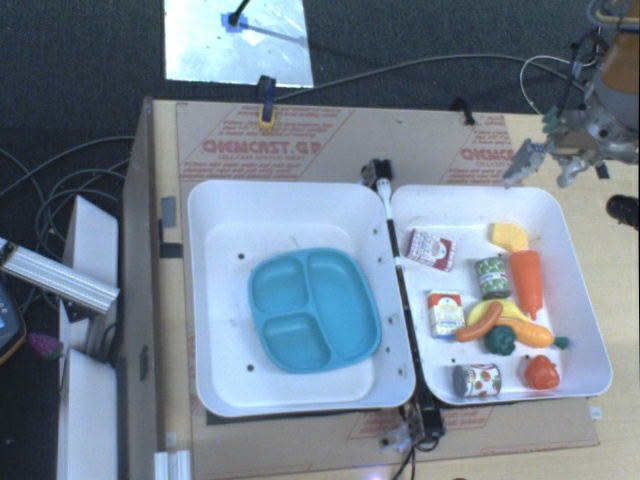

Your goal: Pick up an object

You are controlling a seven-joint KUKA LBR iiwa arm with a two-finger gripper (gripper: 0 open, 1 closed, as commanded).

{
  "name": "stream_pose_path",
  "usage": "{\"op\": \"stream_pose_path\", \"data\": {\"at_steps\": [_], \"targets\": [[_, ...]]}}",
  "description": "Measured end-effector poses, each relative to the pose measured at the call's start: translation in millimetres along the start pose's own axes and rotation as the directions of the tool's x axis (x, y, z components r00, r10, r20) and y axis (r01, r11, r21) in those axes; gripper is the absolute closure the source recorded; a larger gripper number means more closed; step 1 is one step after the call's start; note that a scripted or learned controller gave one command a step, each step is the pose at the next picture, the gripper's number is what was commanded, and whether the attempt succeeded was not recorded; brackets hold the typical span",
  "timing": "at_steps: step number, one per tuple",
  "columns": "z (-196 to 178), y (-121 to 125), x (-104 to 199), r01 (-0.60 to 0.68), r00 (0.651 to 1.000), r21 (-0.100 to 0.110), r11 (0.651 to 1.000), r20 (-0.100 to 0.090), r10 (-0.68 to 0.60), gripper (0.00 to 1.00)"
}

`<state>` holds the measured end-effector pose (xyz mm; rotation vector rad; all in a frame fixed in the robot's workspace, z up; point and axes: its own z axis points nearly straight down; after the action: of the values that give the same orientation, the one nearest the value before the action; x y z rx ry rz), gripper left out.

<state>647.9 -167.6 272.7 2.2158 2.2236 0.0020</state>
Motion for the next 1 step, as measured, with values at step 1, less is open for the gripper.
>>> {"op": "stream_pose_path", "data": {"at_steps": [1], "targets": [[151.5, -33.6, -26.0, -0.003, 1.0, 0.005, 1.0, -0.001, 0.003, 0.0]]}}
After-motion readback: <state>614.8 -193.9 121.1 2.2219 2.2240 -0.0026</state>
